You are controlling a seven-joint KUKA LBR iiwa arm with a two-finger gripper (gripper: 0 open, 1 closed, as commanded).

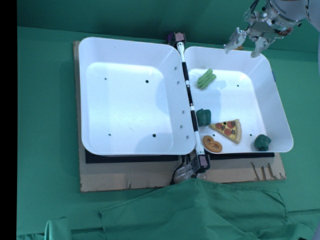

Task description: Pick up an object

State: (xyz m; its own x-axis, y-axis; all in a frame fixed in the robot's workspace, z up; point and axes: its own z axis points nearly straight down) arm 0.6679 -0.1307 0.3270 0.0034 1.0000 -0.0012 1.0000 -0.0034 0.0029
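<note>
End effector (246,41) above far edge of right bin (280,115), fingers apart, nothing between. Pizza slice (227,130) near bin's front edge, w/ pretzel (212,144) at front-left corner, green beans (206,78) toward far-left.

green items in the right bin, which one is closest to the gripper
The green bean pods, near the bin's far edge below the gripper. The other two green pieces lie nearer the front.

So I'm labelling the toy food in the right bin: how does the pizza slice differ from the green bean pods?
The pizza slice is a flat orange-yellow wedge with red toppings; the green bean pods are a bundle of slim, plain green pods. The slice lies near the bin's front, toward the camera; the pods lie near its far end, closer to the gripper. Both rest loose on the floor of the right bin, untouched.
</note>
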